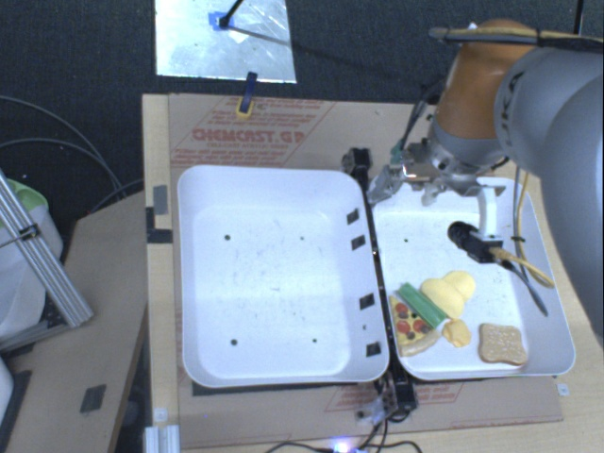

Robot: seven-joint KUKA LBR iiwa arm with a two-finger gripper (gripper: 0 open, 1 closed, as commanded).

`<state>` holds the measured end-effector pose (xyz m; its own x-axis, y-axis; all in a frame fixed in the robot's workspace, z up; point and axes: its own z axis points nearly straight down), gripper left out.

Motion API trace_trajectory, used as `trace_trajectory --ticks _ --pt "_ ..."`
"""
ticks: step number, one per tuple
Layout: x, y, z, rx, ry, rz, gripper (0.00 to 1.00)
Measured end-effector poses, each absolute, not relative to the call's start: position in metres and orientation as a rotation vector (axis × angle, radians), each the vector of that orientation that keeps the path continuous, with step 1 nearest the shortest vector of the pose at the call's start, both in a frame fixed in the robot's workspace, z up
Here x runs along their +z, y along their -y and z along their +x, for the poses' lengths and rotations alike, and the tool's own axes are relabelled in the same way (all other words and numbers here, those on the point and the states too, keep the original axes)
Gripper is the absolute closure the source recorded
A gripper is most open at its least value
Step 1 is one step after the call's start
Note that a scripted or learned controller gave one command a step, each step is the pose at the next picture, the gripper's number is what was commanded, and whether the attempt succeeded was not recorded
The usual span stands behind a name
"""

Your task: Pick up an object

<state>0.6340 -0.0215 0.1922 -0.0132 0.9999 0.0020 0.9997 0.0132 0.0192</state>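
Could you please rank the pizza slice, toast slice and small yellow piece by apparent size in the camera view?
1. pizza slice
2. toast slice, nearly as large, so that ranking is unsure
3. small yellow piece, clearly smallest

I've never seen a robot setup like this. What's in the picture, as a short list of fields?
arm: grey with an orange band, over the right bin's far end
right bin: holds five toys at its near end
toys: pizza slice, green stick, yellow lump, small yellow piece, toast slice
left bin: no toys seen in it
toys and arm: apart
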Motion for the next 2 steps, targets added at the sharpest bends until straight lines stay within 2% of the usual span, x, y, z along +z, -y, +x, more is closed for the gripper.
trace_trajectory --ticks 1,2 --pt "0.185 -0.063 0.669 0.011 -2.234 2.207 0.00" --pt "0.526 -0.125 0.668 0.029 -2.222 2.203 0.00"
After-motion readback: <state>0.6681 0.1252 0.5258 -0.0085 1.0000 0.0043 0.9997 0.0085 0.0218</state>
